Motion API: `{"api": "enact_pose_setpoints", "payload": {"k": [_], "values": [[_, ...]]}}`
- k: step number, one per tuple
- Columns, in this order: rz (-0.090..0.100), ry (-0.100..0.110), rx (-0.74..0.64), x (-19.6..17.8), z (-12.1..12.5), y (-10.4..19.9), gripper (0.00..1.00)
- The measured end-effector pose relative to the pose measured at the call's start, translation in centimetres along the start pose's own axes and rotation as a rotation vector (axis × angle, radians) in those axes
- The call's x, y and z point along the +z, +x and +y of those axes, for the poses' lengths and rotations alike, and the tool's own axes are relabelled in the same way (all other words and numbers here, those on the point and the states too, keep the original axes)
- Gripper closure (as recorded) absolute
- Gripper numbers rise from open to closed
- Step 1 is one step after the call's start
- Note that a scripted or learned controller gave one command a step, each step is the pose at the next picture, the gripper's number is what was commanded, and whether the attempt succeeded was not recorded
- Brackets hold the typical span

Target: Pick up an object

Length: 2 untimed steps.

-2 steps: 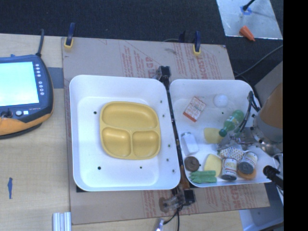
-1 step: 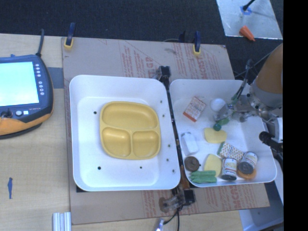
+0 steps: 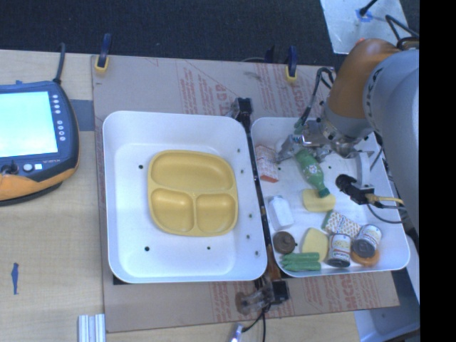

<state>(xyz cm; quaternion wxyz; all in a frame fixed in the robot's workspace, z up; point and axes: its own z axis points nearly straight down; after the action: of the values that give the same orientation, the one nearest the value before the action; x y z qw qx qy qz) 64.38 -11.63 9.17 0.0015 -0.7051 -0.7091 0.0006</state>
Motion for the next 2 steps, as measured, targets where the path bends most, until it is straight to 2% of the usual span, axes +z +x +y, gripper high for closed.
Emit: {"api": "enact_pose_setpoints", "payload": {"k": [1, 2], "values": [[-0.001, -0.002, 0.003, -0.1, 1.2, -3.6, 0.0], [-0.001, 0.0, 0.002, 0.0, -2.4, -5.1, 0.0]]}}
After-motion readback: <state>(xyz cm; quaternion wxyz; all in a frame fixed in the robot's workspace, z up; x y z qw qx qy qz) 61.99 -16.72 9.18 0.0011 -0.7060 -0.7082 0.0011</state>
